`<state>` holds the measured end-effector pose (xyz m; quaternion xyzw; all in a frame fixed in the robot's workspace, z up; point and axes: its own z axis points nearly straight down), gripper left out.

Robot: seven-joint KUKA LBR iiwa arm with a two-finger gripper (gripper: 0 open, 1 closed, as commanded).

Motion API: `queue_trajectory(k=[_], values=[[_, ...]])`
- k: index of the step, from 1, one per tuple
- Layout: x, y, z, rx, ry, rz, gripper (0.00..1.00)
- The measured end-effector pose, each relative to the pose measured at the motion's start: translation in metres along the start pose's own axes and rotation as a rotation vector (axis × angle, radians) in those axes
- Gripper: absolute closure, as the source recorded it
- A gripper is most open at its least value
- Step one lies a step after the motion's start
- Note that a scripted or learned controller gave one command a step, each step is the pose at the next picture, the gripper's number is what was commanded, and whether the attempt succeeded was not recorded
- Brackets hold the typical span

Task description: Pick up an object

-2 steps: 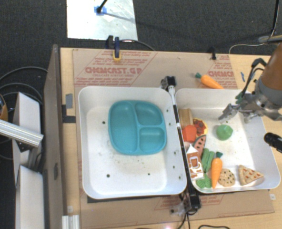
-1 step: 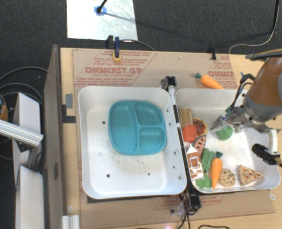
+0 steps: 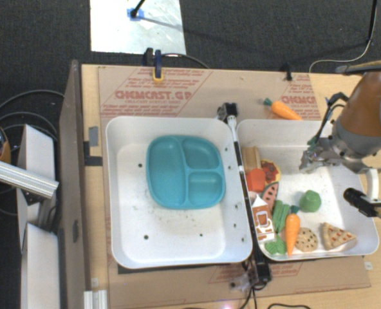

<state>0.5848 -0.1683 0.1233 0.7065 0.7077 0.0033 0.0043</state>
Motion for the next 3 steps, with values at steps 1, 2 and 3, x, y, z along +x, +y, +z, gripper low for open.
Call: queue_trajectory(k=[1,2,3], values=[[0.000,0.000,0.001,0.001,0.000,0.000,0.00],[-0.024,-0.060,0.002,0.014,0.001,0.005,0.00],[-0.006,-0.066,0.040,0.012,0.003,0.001,0.00]])
